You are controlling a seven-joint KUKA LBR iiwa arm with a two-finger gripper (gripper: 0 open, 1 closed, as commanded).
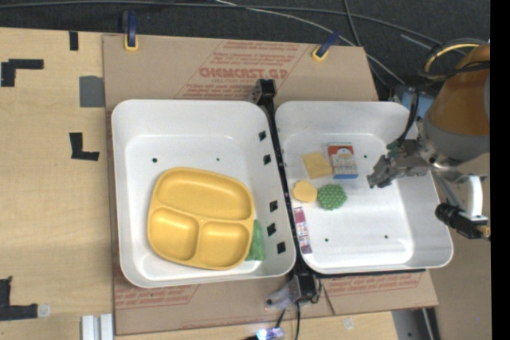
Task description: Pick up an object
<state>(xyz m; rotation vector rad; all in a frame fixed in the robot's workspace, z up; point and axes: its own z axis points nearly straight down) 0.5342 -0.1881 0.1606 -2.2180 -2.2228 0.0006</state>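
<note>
Over right bin (398,251), pincer (381,175) hangs beside small box (342,160).

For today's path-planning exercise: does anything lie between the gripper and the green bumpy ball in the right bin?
Nothing visible does. The gripper sits right of the green bumpy ball, with bare white bin floor between them.

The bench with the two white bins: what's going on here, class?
A grey robot arm reaches in from the right, its tool low over the right bin, with nothing seen in its grasp. Beside it in that bin lie a small printed card, a yellow block, a yellow round piece and a green ball. The left bin holds a yellow divided tray.
</note>
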